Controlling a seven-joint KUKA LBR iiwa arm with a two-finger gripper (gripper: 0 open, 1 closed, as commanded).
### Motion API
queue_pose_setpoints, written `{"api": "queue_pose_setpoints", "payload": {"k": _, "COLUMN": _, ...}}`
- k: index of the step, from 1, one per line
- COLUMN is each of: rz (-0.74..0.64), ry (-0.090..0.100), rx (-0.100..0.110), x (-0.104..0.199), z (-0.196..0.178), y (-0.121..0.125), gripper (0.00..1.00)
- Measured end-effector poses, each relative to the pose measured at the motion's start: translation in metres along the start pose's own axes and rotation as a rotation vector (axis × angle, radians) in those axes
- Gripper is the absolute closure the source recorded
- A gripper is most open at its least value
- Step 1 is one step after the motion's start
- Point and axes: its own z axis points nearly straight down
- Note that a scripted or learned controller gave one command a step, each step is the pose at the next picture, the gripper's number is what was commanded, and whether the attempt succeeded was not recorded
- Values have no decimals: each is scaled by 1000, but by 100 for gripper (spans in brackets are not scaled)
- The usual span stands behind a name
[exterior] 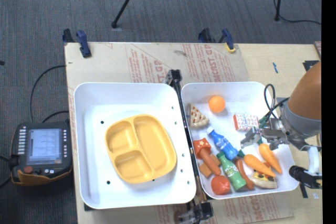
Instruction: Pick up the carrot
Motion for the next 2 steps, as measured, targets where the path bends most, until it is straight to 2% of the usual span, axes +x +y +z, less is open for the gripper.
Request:
{"api": "queue_pose_setpoints", "payload": {"k": 1, "rz": 85, "ry": 3, "rx": -11, "x": -25, "z": 49, "y": 11, "gripper": 0}}
{"api": "queue_pose_setpoints", "payload": {"k": 2, "rz": 87, "ry": -5, "rx": -14, "x": -28, "z": 39, "y": 11, "gripper": 100}}
